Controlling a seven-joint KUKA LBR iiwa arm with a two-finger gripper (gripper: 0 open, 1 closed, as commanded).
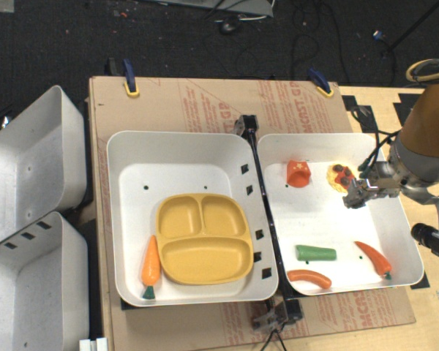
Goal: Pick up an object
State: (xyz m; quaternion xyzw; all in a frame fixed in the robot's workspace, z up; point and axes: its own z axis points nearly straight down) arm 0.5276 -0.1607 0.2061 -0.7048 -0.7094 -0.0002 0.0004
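My gripper [354, 194] hangs over the right bin [395, 218], near its upper right. Just up and left of it lies a small yellow and red item [339, 175], very close to the gripper tip. A red cup-shaped piece [298, 172] sits further left. Lower in this bin lie a green piece [315, 253], a red-orange chili [373, 257] and an orange-red sausage [309, 277]. Nothing shows in the gripper's hold.
The left bin [132, 167] holds a yellow divided plate [203, 238] with a carrot [151, 262] beside it at the lower left. A black divider [260, 203] runs between the bins. Grey tubs [29, 196] stand off the bench to the left.
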